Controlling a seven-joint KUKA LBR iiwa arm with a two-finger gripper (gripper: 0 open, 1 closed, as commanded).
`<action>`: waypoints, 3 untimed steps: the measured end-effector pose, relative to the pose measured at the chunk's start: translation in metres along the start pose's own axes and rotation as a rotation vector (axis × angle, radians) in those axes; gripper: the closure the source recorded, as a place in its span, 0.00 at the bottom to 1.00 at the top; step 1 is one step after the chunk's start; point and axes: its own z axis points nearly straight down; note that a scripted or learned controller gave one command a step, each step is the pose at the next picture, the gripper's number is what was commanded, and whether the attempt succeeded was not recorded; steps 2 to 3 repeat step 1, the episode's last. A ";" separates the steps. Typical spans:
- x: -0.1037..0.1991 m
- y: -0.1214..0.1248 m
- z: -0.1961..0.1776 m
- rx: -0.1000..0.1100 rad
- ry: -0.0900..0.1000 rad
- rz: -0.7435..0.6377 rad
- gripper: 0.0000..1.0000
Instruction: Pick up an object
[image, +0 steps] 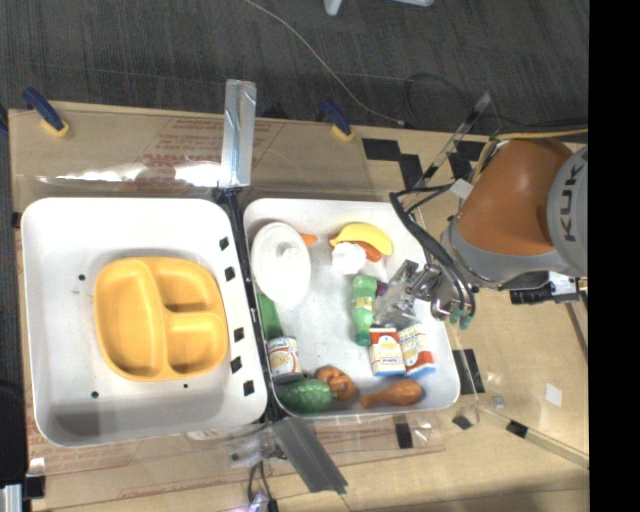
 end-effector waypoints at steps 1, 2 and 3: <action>0.003 0.008 0.022 0.000 0.001 0.298 1.00; 0.003 0.008 0.022 0.000 0.001 0.298 1.00; 0.003 0.008 0.022 0.000 0.001 0.298 1.00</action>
